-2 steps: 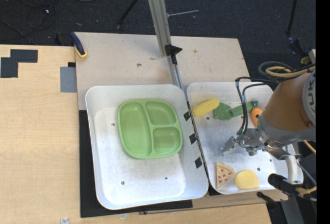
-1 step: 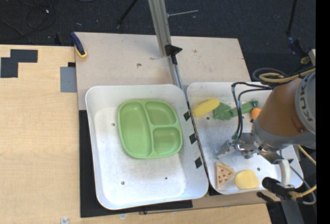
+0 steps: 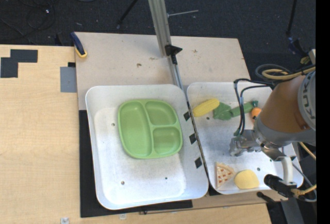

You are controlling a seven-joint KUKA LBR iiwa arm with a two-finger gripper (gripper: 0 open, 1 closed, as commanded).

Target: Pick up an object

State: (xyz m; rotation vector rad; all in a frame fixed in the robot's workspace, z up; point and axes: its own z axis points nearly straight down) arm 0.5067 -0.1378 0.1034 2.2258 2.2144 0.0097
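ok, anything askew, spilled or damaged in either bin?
Nothing stands out. The green divided plate lies flat in the left bin. The corn cob, pizza slice and yellow lemon-like piece sit loose in the right bin, none spilled over.

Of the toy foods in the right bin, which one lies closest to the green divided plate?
The yellow corn cob, at the right bin's top left beside the divider. The pizza slice, yellow lemon and green vegetable lie farther right.

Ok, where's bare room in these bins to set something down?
Left bin: a broad bare strip along the near edge below the green plate, plus a narrower one on its left. Right bin: crowded, with corn and a green toy at the back, pizza slice and lemon near, and the gripper between.
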